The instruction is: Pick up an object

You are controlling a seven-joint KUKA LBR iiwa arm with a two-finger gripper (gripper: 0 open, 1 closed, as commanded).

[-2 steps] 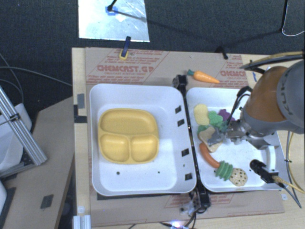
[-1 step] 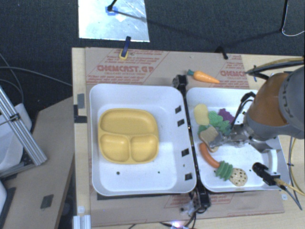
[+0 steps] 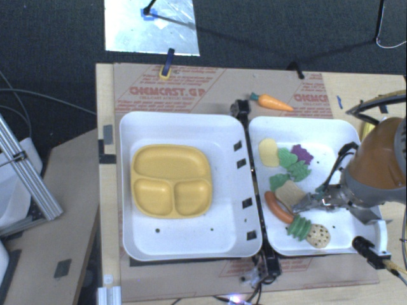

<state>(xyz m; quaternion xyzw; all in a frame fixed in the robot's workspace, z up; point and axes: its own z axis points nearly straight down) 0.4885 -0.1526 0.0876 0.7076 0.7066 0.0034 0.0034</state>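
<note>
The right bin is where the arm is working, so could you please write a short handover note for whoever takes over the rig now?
End effector: low in the right bin, by the tan block; whether it is open or shut cannot be told.
Things: the right bin holds a yellow piece, purple grapes, green pieces, the tan block, a sausage and a pineapple. A carrot lies on the bench behind the bins. The left bin holds a yellow tray.
Done: the arm has reached the toys.
Left: nothing seen held; grasp and lift one object.
</note>
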